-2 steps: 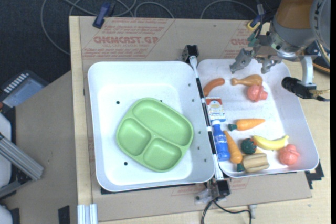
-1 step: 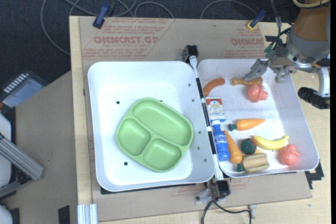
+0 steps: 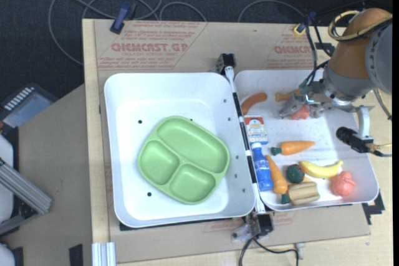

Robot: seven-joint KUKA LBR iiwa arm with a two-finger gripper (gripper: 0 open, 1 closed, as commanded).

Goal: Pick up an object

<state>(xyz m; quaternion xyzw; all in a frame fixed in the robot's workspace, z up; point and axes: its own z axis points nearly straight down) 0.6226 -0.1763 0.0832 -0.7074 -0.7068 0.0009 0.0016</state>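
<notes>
My gripper (image 3: 303, 105) is low in the far part of the right bin (image 3: 355, 137), reaching in under the orange-banded wrist (image 3: 349, 53). A small red-pink object (image 3: 301, 113) lies right beneath it, partly hidden by the grey metal, and I cannot tell whether it is held. Close by are an orange sausage shape (image 3: 254, 100) to the left and a carrot (image 3: 296, 147) nearer the front. A banana (image 3: 321, 168), a pink-red fruit (image 3: 342, 184), a dark green item (image 3: 294, 174) and a tan roll (image 3: 303, 194) crowd the front of the bin.
The left bin (image 3: 124, 103) holds a green divided plate (image 3: 182, 159). Along the right bin's left wall lie a white-and-red packet (image 3: 255, 132), a blue tube (image 3: 262, 172) and a second carrot (image 3: 278, 176). A black cable fitting (image 3: 352, 139) hangs at the right.
</notes>
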